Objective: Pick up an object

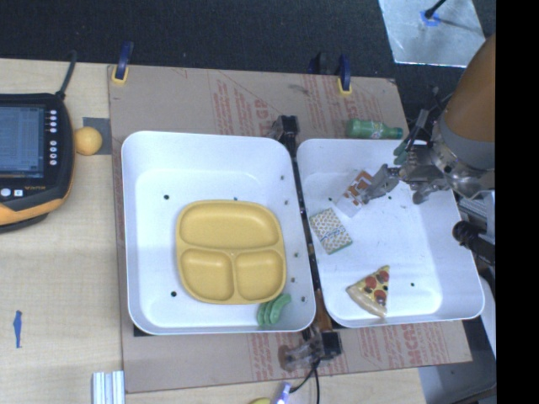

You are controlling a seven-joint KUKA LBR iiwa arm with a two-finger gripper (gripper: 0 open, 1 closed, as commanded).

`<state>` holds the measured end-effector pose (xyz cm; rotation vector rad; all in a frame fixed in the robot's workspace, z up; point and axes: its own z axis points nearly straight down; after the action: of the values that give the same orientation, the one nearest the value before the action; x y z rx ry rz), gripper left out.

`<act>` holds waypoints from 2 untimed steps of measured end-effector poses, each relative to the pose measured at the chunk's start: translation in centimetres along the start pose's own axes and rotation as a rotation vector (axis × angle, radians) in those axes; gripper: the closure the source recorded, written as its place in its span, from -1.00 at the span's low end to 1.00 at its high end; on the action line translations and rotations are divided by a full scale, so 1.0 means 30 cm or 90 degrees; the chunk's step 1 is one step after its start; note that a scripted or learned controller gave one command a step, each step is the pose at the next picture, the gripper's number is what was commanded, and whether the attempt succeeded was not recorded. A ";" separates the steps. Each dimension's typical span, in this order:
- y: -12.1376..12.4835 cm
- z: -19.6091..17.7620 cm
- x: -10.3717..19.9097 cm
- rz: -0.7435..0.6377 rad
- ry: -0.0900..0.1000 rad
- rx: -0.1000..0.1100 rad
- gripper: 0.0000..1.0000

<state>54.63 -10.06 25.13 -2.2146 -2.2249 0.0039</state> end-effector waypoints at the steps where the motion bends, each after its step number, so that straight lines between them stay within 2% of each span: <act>1: -0.116 0.154 -0.099 0.000 -0.001 0.000 -1.00; 2: 0.076 0.535 -0.142 -0.001 0.000 0.001 -1.00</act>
<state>56.87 -14.30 9.07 -2.2128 -2.2257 0.0065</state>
